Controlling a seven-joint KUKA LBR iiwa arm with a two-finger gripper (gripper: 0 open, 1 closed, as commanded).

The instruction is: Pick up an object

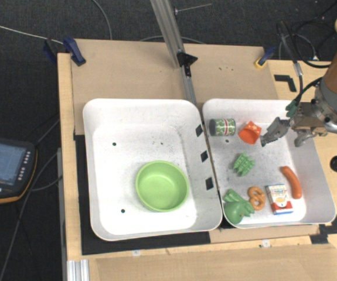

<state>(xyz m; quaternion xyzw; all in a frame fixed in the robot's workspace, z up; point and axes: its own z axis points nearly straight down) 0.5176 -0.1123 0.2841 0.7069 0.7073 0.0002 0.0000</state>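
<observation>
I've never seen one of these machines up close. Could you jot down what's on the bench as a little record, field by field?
Left bin: white shallow bin holding a light green plastic bowl
Right bin: white shallow bin with a green-labelled can, orange block, small green ridged toy, orange sausage, pretzel, small red and white carton, green leafy toy
Gripper: gripper above the right bin, beside the orange block, holding nothing
</observation>
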